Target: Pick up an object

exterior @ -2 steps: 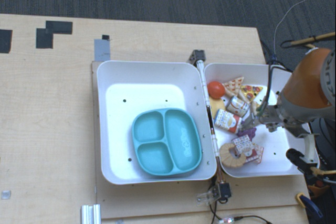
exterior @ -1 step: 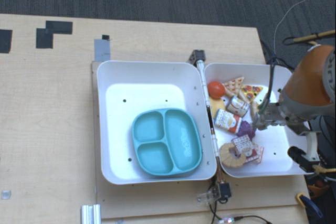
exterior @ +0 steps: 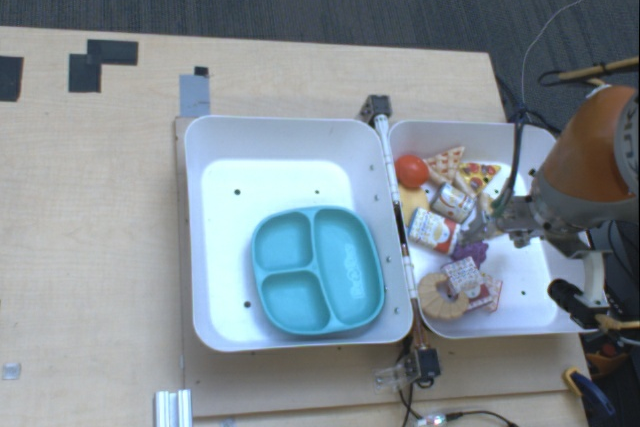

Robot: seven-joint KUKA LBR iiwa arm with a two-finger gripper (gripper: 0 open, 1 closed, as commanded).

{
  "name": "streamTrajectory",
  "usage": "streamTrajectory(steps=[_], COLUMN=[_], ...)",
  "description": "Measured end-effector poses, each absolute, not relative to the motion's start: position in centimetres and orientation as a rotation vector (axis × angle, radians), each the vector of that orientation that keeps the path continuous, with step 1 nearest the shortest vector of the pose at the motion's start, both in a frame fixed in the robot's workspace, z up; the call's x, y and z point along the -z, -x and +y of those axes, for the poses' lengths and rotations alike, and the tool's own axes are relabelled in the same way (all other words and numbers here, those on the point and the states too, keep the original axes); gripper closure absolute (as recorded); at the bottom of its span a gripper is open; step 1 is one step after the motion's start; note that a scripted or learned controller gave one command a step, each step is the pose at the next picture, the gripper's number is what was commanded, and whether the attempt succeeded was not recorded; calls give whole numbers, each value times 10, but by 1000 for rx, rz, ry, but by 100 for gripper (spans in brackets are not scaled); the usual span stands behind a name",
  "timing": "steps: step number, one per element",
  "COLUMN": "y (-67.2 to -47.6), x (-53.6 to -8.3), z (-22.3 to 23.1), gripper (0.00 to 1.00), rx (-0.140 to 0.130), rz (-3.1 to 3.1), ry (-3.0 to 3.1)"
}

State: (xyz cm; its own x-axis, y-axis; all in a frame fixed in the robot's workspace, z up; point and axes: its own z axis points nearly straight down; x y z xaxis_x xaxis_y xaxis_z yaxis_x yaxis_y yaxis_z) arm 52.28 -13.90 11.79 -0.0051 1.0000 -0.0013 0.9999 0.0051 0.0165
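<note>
The right white bin (exterior: 530,310) holds a heap of toy food. A red ball-like fruit (exterior: 410,170) lies at its far left, with pizza slices (exterior: 478,175) beside it. Below them are a small can (exterior: 455,202), a white pouch (exterior: 430,229), a purple bunch (exterior: 473,252), a round tan cookie (exterior: 436,298) and a small printed packet (exterior: 466,278). My gripper (exterior: 497,218) hangs low in the bin's middle, just right of the can and above the purple bunch. Its tip is dark and merges with the clutter.
The left white bin (exterior: 215,215) carries a teal divided plate (exterior: 318,268). A metal divider rail (exterior: 392,195) runs between the bins. The grey arm with its orange band (exterior: 598,155) covers the right bin's right side. Black markers (exterior: 100,65) lie on the bench at far left.
</note>
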Motion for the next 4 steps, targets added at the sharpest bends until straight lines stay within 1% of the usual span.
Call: streamTrajectory(steps=[1,2,3,4], y=[-490,-491,-517,-487], x=[-87,-98,-185,-210], z=[-105,-104,-17,1], gripper=[0,100,100,100], rx=[-9,-13,-7,-3], rz=[2216,2215,2227,2229], ry=[-2213,-2210,-2214,-2214])
